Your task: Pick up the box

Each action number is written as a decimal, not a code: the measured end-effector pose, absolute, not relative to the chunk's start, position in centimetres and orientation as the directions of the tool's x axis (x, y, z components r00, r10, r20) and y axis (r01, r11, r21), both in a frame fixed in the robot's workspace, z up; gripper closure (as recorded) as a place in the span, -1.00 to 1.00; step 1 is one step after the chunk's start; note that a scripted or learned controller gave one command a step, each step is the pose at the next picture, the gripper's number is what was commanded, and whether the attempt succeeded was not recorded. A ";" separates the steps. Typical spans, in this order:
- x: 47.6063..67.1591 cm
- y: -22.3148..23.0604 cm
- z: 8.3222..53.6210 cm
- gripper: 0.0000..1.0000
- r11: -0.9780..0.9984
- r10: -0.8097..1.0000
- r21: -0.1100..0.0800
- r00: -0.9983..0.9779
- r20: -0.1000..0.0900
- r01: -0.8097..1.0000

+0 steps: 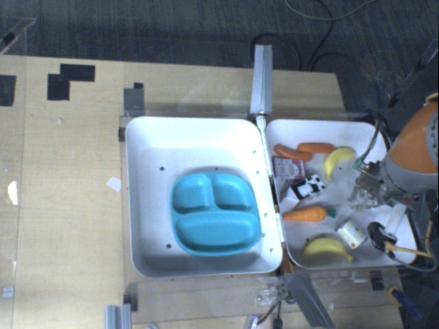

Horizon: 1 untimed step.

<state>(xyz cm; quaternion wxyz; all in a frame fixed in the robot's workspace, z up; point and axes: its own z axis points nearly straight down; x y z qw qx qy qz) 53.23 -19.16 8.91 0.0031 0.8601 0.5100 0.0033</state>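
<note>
Left bin (147, 184): white, shallow, rounded corners; holds one glossy blue divided tray (216, 212), three compartments. Right bin (295, 256): two reddish sausages (305, 150), two yellow bananas (339, 160), an orange carrot (305, 215) with green tip, a small black-and-white cow toy (309, 186), and the box (287, 168), flat, purplish printed carton lying against the bin's left wall, just below the sausages. Gripper (363, 204) hangs over the right bin's right half, well apart from the box; finger state cannot be told.
</note>
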 end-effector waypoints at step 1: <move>49.3 -19.8 22.6 1.00 -0.494 0.869 0.005 0.494 0.001 0.869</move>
